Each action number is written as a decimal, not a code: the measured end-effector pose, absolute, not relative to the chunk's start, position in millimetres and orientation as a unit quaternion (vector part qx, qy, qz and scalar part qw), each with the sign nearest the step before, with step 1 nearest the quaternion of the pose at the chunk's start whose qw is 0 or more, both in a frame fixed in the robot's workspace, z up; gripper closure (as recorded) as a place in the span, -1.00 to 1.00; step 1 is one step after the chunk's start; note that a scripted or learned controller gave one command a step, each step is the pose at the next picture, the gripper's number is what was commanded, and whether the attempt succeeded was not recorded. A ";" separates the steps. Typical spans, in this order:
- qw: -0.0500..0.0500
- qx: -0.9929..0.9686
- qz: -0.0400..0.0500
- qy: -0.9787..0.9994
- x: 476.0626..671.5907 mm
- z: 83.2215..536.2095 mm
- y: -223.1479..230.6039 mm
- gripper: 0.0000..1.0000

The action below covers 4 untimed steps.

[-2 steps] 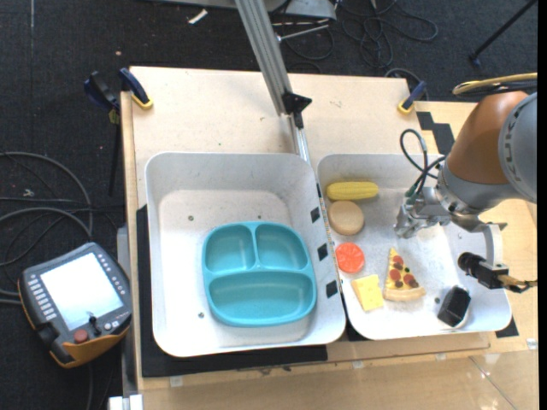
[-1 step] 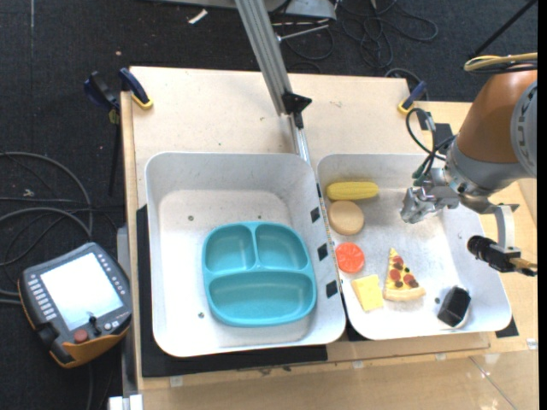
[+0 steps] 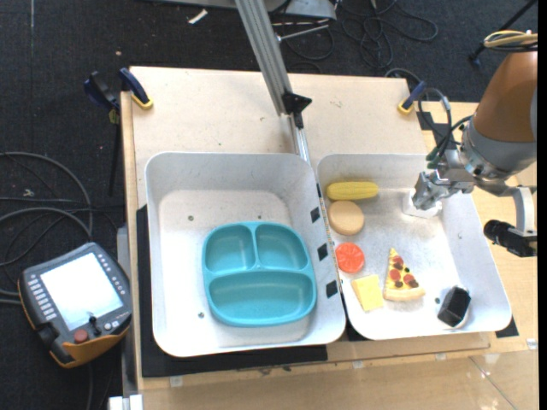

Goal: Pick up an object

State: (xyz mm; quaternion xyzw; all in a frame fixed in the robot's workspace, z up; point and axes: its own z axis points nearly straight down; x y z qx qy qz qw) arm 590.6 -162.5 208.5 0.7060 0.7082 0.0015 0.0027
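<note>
Corn cob (image 3: 352,191) lies at twelve o'clock in the right bin (image 3: 479,254). End effector (image 3: 426,196), at its three o'clock, perhaps touches the floor; whether its grip is apart, I cannot tell. It risks closing on nothing.

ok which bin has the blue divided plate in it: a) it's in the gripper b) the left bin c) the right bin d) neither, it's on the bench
b: the blue divided plate lies flat in the left bin, while the corn, pizza slice and other toy food sit in the right bin.
</note>
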 end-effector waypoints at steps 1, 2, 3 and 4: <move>-0.001 0.704 0.000 0.710 584.3 207.5 -100.6 1.00; -0.002 0.704 0.000 0.710 570.6 202.1 -48.7 1.00; -0.001 0.704 0.000 0.710 557.0 202.6 -3.8 1.00; 0.000 0.704 0.001 0.710 542.9 221.3 47.6 1.00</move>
